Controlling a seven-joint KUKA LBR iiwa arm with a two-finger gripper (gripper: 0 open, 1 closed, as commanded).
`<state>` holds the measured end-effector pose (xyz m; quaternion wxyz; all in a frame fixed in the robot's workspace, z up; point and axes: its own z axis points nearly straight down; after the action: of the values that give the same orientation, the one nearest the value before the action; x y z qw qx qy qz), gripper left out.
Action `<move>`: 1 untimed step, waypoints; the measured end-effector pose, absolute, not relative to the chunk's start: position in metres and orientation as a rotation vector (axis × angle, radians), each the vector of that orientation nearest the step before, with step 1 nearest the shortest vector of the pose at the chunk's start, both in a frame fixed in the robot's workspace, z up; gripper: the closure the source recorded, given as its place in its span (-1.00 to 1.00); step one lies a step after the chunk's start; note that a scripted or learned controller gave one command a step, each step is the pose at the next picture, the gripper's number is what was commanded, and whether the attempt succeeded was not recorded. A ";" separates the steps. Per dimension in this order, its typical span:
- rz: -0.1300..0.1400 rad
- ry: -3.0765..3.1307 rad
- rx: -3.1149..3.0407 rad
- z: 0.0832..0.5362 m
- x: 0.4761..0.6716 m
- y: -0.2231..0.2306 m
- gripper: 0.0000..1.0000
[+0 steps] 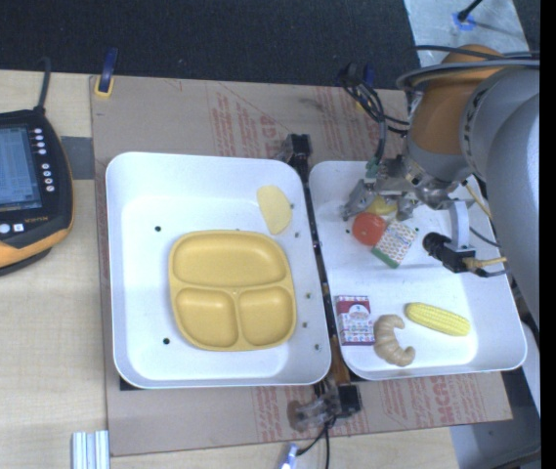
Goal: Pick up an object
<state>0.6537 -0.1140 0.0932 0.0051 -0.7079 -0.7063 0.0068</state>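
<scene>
My gripper (382, 197) hangs low over the back of the right bin (497, 291), under the grey arm and its orange band. A small yellow object (385, 206) shows directly beneath it, partly hidden. Just in front of the gripper sit a red tomato (366, 228) and a green-and-white packet (396, 244). Along the bin's front lie a red box (354, 320), a croissant (393, 340) and a corn cob (438, 319).
The left bin (136, 262) holds a yellow divided plate (232, 288) and a pale yellow slice (275, 208) near its back right corner. A tablet (9, 189) in an orange case lies on the bench at far left. Cables (361, 91) run behind the right bin.
</scene>
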 end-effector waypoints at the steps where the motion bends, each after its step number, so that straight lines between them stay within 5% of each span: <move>1: 0.038 -2.205 -2.207 0.102 0.651 -0.116 1.00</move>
<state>0.6507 -0.1158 0.1021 0.0107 -0.7073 -0.7068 0.0123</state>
